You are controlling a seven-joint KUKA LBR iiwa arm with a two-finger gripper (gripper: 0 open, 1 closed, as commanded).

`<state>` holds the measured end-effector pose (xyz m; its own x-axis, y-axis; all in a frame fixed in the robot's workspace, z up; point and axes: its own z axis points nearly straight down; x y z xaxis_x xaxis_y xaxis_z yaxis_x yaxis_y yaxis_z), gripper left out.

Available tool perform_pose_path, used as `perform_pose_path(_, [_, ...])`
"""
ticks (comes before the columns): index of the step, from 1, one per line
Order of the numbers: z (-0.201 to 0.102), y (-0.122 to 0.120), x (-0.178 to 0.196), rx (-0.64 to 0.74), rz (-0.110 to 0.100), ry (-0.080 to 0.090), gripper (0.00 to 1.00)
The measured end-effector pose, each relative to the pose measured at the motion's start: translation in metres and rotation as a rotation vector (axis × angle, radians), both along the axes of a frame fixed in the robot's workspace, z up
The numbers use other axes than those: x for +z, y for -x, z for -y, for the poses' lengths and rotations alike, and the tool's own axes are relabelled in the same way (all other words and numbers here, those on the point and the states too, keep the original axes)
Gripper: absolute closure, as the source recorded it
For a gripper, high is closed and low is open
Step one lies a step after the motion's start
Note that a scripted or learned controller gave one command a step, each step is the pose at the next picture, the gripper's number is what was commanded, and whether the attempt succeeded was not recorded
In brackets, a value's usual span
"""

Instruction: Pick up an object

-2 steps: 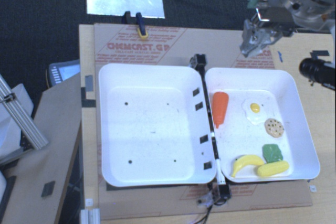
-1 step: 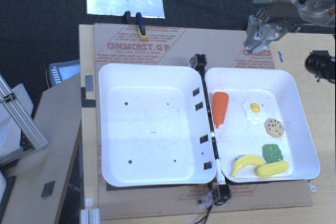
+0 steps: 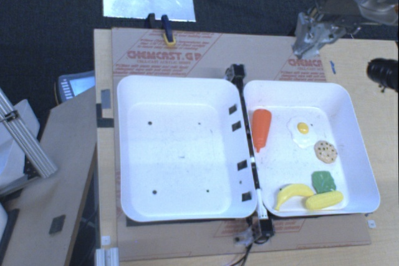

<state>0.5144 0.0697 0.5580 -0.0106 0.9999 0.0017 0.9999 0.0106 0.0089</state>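
You are looking down at a slant on a desk (image 3: 103, 103) carrying two shallow white bins side by side. The arm comes in from the upper right, and its gripper (image 3: 310, 40) hangs above the cardboard sheet (image 3: 206, 50) just beyond the far edge of the right bin (image 3: 358, 152), not over the bin itself. It touches nothing and nothing is between its fingers. Whether it is released or clenched, you cannot tell from this angle, because the tips merge into one grey shape.

All the things to pick lie in the right bin. A carrot (image 3: 260, 128) lies near the bin's left wall, thick end toward the far edge and tip pointing toward the near edge. A fried egg (image 3: 302, 131) sits near the middle of the bin, toward the far side. A cookie (image 3: 325, 151) lies just beside the egg, toward the near right. A green piece (image 3: 323, 180) sits closer to the near edge, and in front of it a banana (image 3: 292, 194) and a yellow corn cob (image 3: 324, 200) lie end to end, touching or nearly so, along the near wall.

The left bin (image 3: 124, 134) is white, with a few small dark marks on its floor. Black clips (image 3: 240, 128) run down the seam where the two bins meet.
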Motion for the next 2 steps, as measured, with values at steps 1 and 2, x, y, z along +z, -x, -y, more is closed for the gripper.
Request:
perform_pose_path(1, [-0.053,0.029,-0.024,-0.001,-0.009,0.001,1.0])
perform_pose_path(2, [-0.05,0.027,-0.012,-0.005,-0.004,0.0,1.0])
